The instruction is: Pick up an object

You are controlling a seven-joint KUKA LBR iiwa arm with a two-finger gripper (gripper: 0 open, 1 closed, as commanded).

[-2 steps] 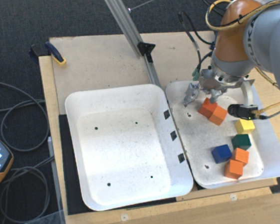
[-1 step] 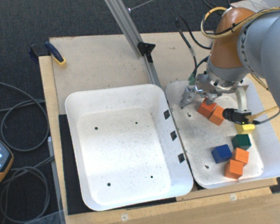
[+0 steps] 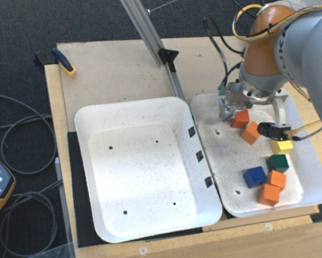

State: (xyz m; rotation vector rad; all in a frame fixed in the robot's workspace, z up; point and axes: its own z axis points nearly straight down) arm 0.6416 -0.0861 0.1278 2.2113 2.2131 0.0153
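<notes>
My gripper point(image 3: 229, 111) is low in the far left part of the right bin point(image 3: 218, 165), under the orange band of the arm. A red-orange block point(image 3: 241, 119) lies right beside it, touching or nearly touching it. A second orange block point(image 3: 250, 133) sits just in front of that one. Further toward the front lie a yellow block point(image 3: 282, 146), a green block point(image 3: 278, 162), a blue block point(image 3: 255, 176) and two more orange blocks point(image 3: 277, 179) point(image 3: 267, 195). I see nothing lifted off the bin floor.
The left bin point(image 3: 91, 127) stands beside the right one, with a raised rim between them. A slanted metal post point(image 3: 150, 34) rises behind the bins. Cables point(image 3: 300, 133) hang from the arm over the right bin's far side.
</notes>
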